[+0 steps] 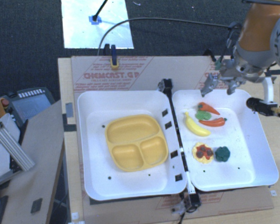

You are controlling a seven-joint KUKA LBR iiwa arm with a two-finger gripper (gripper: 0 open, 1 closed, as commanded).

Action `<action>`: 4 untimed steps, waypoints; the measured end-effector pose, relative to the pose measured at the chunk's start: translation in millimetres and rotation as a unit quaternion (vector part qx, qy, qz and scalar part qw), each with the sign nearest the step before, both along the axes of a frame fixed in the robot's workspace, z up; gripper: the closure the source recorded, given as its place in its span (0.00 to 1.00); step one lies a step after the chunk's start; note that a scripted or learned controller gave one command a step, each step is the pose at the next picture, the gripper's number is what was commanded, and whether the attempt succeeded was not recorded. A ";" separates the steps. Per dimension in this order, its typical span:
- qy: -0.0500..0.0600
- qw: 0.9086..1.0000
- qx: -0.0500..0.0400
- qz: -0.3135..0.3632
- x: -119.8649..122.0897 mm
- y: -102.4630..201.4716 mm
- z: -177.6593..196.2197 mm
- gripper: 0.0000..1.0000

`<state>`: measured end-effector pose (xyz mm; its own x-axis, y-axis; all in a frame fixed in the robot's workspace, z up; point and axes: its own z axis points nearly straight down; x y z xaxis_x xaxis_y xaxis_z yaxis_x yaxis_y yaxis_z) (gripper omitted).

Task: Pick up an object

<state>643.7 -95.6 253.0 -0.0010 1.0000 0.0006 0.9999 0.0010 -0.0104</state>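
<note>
Five small toy foods lie in the right bin (262, 170), all likely light, hard plastic. Nearest its front edge sit a little pizza (203, 152) and a green broccoli (222, 153), just beside each other. Toward the middle, by the divider, lies a banana (195, 125), smooth and curved, best pinched across its middle, I'd guess. Beyond it a red chili (212, 122) and a carrot (207, 109) crowd close. Over the bin's far edge hangs the gripper (221, 87), fingers spread apart and grasping nothing. A yellow tray (133, 142) sits in the left bin (93, 149).
</note>
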 end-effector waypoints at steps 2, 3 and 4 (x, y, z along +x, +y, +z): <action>-0.004 1.000 0.000 0.000 10.1 -2.8 -50.4 0.00; -0.004 1.000 0.000 0.002 16.7 5.5 -103.5 0.00; -0.001 1.000 0.000 0.001 13.3 10.1 -164.9 0.00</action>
<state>656.9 -85.5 88.2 -0.0039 1.0000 0.0000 1.0000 0.0039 -0.0084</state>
